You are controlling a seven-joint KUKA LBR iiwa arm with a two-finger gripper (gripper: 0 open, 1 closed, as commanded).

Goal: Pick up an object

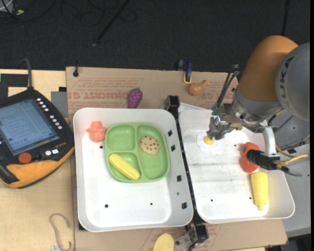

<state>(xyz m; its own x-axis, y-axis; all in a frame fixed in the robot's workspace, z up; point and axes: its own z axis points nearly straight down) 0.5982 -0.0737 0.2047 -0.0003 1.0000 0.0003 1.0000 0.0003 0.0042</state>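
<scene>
My gripper [216, 132] hangs low over the back left part of the right bin [225, 184]. Directly beneath its tip lies a small white fried egg toy with a yellow yolk [207, 140]; whether they touch is unclear. Further right in that bin rest a red-orange toy [248, 159] and, in front of it, a yellow bottle [259, 189]. The grey arm with its orange band [269, 72] comes in from the upper right.
The left bin [125, 205] holds a green divided plate [158, 166] bearing a corn cob [124, 167] and a cookie [149, 144], with a pink toy [96, 132] beside it. Behind the bins lie purple grapes [134, 97] and an orange toy [198, 87]. A teach pendant [26, 135] sits left.
</scene>
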